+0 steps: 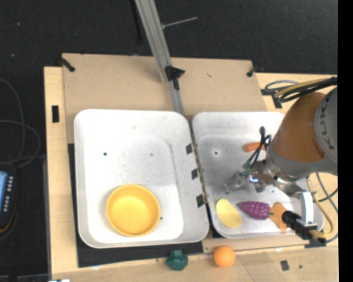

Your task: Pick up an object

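The gripper [245, 181] hangs low inside the shallow white bin [223, 134] on the arm's side of the bench. From where I stand I cannot tell whether it is parted or closed, and nothing shows clamped in it.

Just below it, towards the bin's near wall, lies a purple knobbly grape bunch [254, 210], which looks like the likeliest thing to lift. A pale yellow, smooth lemon-shaped piece [228, 213] sits right beside the bunch on the side away from the arm. An orange carrot-like piece [277, 214] lies on its other side, under the wrist. A small orange scrap [250, 147] lies just beyond the gripper, up the bin.

The trouble I would expect comes from crowding. The three pieces lie in a tight row against the near wall, so a descent slightly off line could nudge the lemon shape or catch the bin's edge. The lemon's rounded, slick skin looks apt to squirt out of a pinch. The bunch's lumpy surface should grip better, though unevenly.

Well away from the gripper, the second white bin [129, 140] holds a round yellow plastic bowl [133, 210]. An orange ball [223, 256] and a dark green lump [177, 261] rest outside on the bench's near edge.
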Robot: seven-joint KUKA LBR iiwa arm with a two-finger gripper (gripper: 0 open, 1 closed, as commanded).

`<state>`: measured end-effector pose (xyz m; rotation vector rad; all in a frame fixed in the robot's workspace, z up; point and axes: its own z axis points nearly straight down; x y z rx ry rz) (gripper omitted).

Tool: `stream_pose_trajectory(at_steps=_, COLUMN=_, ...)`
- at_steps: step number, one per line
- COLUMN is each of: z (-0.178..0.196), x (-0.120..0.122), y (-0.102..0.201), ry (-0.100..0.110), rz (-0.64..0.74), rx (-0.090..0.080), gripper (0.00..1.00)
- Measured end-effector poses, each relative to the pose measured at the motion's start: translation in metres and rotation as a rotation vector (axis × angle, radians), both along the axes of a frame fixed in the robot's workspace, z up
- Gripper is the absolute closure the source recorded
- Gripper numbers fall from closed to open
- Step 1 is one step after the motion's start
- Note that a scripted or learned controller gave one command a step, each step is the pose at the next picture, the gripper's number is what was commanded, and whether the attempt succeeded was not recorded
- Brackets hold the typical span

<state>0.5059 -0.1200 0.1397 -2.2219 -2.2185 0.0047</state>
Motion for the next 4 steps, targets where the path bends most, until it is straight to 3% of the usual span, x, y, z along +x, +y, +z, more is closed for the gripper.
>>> stream_pose_trajectory(at_steps=1, z=0.014, x=0.002, y=0.000, ry=-0.009, rz=-0.002, rx=0.001, gripper=1.00)
stream_pose_trajectory(at_steps=2, z=0.062, x=0.013, y=-0.002, ry=-0.005, rz=0.003, rx=0.000, gripper=1.00)
stream_pose_trajectory(at_steps=3, z=0.085, x=0.015, y=-0.003, ry=-0.008, rz=0.005, rx=0.000, gripper=1.00)
stream_pose_trajectory(at_steps=4, z=0.078, x=0.037, y=0.044, ry=-0.005, rz=0.009, rx=0.002, gripper=1.00)
